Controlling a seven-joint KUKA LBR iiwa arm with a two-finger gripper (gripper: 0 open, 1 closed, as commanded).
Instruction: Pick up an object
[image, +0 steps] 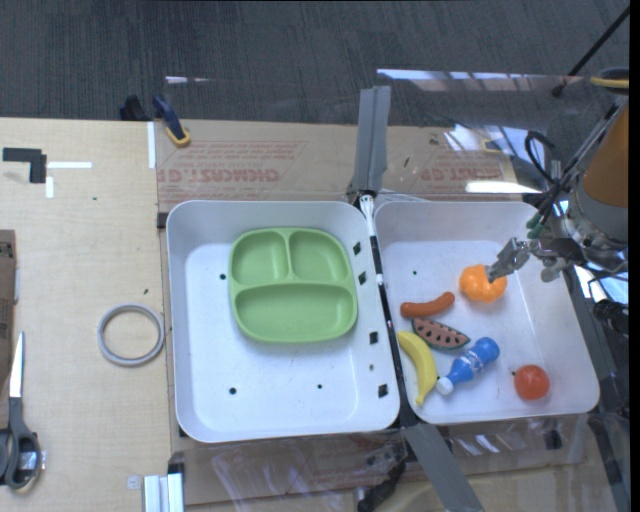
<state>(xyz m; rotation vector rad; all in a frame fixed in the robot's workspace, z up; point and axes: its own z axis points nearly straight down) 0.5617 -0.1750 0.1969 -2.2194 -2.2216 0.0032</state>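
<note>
Nothing has been lifted yet, as far as this view shows: every object in the right bin (560, 330) lies on its floor. The tool (503, 265) reaches in from the bin's right side and its tip sits against the upper right of the orange fruit (482, 285), touching it or just above it. Whether the tool is spread or closed I cannot tell; the tip is small and blurs into the fruit, and the fruit does not show plainly gripped. My judgement is that the approach is made and the grasp itself, the lift and the carry clear of the bin floor are all left to do.

The orange fruit looks like the target. It lies in the upper middle of the right bin, nearer the far rim than the near one.

Counted, the right bin holds six things:
- one orange fruit;
- one sausage (428, 305), just down and left of the fruit, apart from it;
- one watermelon slice (442, 334), just below the sausage;
- one banana (420, 366), along the bin's left wall toward the near edge;
- one blue and white bottle (470, 365), lying beside the banana, close to touching its lower end;
- one red ball (532, 381), near the bin's near right corner, well apart from the others.

The left bin (200, 380) holds one green divided plate (293, 283), with three compartments, set toward its far side.

Outside the bins, on the worktop (80, 240), are one roll of tape (131, 333) near the left bin and one pair of scissors (18, 440) at the left edge.
</note>
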